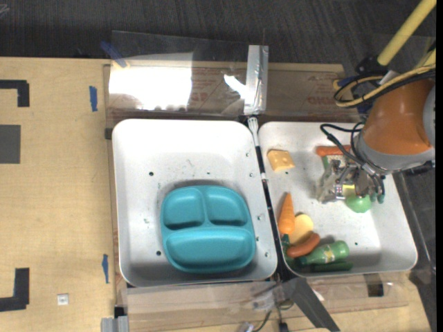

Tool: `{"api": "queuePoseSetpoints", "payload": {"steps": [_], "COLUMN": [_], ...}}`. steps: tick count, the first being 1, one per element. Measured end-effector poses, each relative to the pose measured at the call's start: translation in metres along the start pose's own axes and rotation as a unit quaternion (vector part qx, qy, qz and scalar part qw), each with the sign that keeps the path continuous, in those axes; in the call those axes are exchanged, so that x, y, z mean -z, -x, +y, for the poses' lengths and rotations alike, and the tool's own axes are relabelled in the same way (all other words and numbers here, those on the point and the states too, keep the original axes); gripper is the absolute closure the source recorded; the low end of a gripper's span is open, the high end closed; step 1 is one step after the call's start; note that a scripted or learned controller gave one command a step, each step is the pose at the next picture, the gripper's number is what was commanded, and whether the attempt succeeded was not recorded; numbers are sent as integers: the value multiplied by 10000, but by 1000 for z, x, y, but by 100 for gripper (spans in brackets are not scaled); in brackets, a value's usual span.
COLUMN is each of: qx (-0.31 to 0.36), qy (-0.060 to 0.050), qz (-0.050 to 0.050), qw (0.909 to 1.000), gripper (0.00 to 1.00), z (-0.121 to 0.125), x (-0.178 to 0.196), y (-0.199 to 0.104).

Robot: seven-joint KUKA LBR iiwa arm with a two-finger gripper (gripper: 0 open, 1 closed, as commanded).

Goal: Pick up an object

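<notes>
I am looking at the right bin (394, 251), where the loose objects are lying. A green round piece (360, 203) is sitting right against the tool (340, 185), just below and to its right, and I cannot tell whether the tool is gripping it or merely touching it; how the tool is set is not clear to me either. A small red-orange piece (331, 151) is lying just above the tool. Further left, a pale yellow wedge (280, 159) is resting near the bin's dividing wall. Along the lower left of this bin an orange carrot (286, 213), a yellow piece (302, 225), a red sausage-like piece (304, 245) and a green bottle (325, 254) are crowding together, touching. The arm (396, 126) is reaching in from the right. The left bin (138, 151) is carrying a teal divided plate (206, 228). Both bins are sitting on the tabletop (48, 199).
</notes>
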State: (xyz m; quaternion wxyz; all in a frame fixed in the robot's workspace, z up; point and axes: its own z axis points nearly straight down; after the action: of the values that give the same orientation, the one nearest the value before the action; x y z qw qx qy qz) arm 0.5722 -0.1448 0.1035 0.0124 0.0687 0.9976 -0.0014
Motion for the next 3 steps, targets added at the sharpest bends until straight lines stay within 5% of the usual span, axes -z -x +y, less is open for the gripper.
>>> {"api": "queuePoseSetpoints", "payload": {"steps": [1, 2, 3], "qx": [-211, -697, -70], "qy": [9, 8, 4], "qz": [29, 67, 62], "qw": [9998, 9975, 10000], "gripper": [100, 100, 100], "z": [27, 61, 60], "x": [102, 142, 182], "y": [43, 72, 80]}}
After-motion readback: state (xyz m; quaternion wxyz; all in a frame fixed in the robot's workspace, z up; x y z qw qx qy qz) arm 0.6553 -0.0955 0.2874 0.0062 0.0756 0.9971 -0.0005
